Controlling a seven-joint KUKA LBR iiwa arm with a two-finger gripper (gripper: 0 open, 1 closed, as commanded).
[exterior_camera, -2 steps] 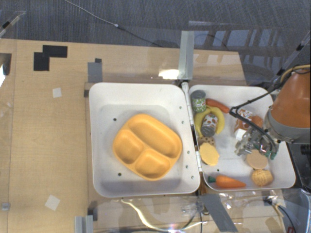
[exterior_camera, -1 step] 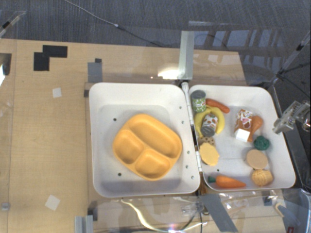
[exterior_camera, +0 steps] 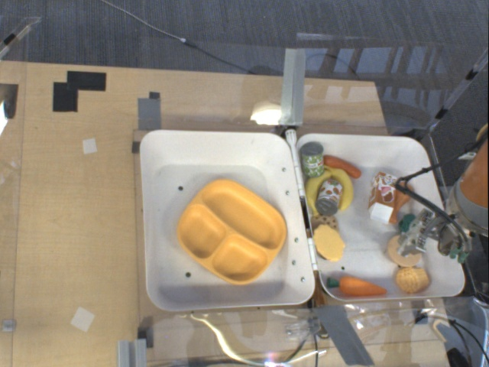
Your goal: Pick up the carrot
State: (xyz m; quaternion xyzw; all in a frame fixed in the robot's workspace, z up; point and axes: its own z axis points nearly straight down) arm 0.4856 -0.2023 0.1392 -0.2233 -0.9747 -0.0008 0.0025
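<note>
Gripper (exterior_camera: 419,239) above right bin (exterior_camera: 435,167), finger state cannot be told; carrot (exterior_camera: 361,287) lies near front wall: approach along its length, possibly angled

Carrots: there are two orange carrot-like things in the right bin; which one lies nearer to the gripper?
The carrot at the right bin's bottom edge lies nearer the gripper; the other orange piece lies near the top, beside the can.

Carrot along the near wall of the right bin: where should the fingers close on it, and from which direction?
Grip the carrot at its thicker orange middle, coming straight down with the fingers across its width. It lies flat, lengthwise along the bin's near wall, so a side approach looks blocked.
</note>
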